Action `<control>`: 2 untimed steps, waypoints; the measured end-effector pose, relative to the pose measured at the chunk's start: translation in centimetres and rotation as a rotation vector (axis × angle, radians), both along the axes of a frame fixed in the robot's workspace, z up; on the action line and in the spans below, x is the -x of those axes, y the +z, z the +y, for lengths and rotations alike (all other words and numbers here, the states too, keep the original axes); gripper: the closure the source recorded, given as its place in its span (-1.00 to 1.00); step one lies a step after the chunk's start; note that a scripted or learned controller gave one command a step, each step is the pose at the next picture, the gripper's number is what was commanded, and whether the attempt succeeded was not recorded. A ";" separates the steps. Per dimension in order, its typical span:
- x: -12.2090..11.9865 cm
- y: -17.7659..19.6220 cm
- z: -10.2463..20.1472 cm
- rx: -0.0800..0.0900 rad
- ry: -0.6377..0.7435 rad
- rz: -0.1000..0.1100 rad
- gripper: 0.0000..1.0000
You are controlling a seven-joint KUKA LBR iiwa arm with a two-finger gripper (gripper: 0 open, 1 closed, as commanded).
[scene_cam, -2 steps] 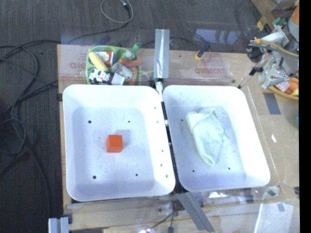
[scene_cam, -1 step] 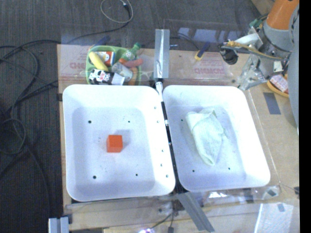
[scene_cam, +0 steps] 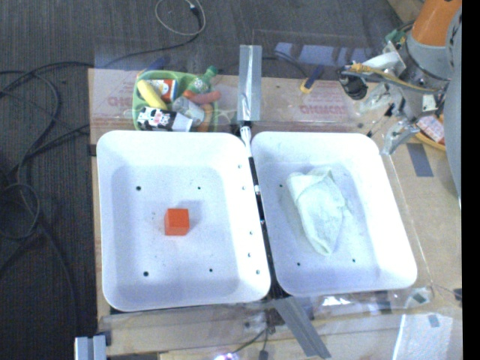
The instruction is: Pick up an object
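Note:
A small orange-red cube [scene_cam: 177,221] sits near the middle of the left white bin [scene_cam: 120,171]. A crumpled pale cloth [scene_cam: 321,208] lies in the middle of the right white bin [scene_cam: 375,261]. My gripper [scene_cam: 391,120] hangs beyond the far right corner of the right bin, above the bench and apart from both objects. The orange band of the arm [scene_cam: 439,13] is at the top right.
A green basket [scene_cam: 174,100] with several small toys stands behind the left bin. A metal bar [scene_cam: 250,85] runs back from the gap between the bins. Cables lie on the dark floor to the left and behind.

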State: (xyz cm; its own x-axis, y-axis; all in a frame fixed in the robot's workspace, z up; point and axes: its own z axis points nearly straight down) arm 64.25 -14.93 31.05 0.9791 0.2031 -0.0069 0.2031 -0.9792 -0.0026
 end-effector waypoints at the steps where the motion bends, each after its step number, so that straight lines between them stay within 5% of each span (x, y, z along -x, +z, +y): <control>1: -1.8 -3.8 9.3 0.001 0.003 0.000 -1.00; 2: 2.4 -13.0 14.1 0.002 -0.005 0.002 -1.00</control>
State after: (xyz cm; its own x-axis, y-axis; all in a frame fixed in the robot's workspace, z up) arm 61.81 -0.78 18.00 0.9802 0.1979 -0.0093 0.1979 -0.9802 -0.0010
